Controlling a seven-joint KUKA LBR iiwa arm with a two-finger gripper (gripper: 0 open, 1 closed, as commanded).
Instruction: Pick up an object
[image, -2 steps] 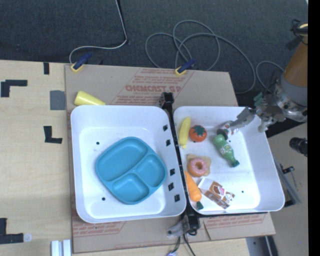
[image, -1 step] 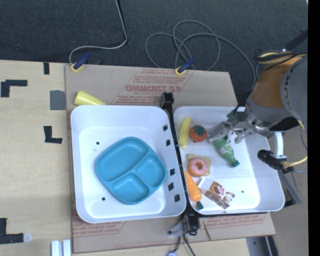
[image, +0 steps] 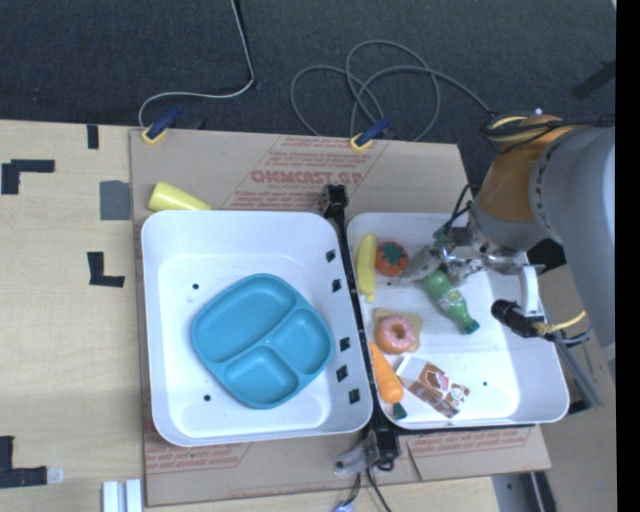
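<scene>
Dark carpet (image: 100, 50) lay beyond the bench, with thin cables (image: 370, 80) looping over it, and a sheet of printed cardboard (image: 290, 175) sat under both white bins. I saw the left bin (image: 165, 300) carrying a blue divided plate (image: 262, 340) near its middle — a yellow block (image: 178, 197) lay outside, just past that bin's far left corner. In the right bin (image: 540, 395), a yellow banana (image: 366, 266) lay along the left wall, a red tomato-like toy (image: 391, 257) just beside it, a pink doughnut (image: 398, 332) near the centre, an orange carrot (image: 386, 373) by the near left corner, and a printed snack packet (image: 433, 386) touching the carrot's side. The arm (image: 520, 190) came in over the far right edge, and the gripper (image: 447, 262) hung at the top of a green bottle (image: 450, 300) lying tilted in the bin's middle. I could not tell the gripper's state.
</scene>
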